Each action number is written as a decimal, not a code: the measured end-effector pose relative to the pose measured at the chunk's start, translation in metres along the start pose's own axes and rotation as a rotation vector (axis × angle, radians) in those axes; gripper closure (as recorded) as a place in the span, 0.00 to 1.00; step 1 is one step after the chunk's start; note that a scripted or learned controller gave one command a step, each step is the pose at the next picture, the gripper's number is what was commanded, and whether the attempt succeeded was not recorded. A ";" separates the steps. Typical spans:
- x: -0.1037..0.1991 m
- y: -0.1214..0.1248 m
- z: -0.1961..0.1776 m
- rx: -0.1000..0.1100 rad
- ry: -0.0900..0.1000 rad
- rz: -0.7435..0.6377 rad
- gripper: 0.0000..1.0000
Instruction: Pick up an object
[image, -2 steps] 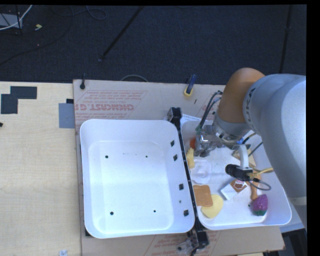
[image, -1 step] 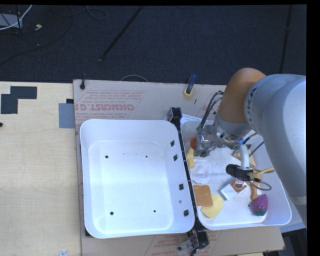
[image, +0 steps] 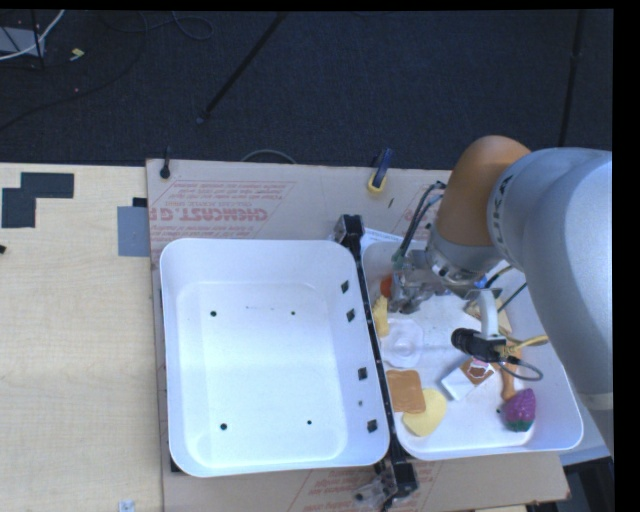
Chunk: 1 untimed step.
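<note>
Arm (image: 560, 260) hangs gripper (image: 405, 293) low in right bin (image: 480, 428): approach step; cannot tell its aperture. Next probably needs closing on yellow piece (image: 380, 318).

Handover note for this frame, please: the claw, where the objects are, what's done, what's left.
Claw: down in the right bin, near its left wall, just above a clear cup.
Objects: all lie in the right bin. A tan slice and a yellow piece sit at the front left, with a purple item at the front right.
Done: the arm has reached into the bin.
Left: nothing looks lifted, so the pick itself is still to do. The cup seems the likeliest target.
</note>
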<state>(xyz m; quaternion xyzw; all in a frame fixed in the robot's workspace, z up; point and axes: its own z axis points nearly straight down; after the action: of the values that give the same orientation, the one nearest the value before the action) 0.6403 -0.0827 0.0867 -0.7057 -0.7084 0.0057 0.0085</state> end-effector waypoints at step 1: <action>0.001 0.000 0.000 0.000 -0.001 0.000 1.00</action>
<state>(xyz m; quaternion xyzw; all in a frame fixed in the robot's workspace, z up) 0.6403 -0.0820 0.0868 -0.7056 -0.7086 0.0058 0.0081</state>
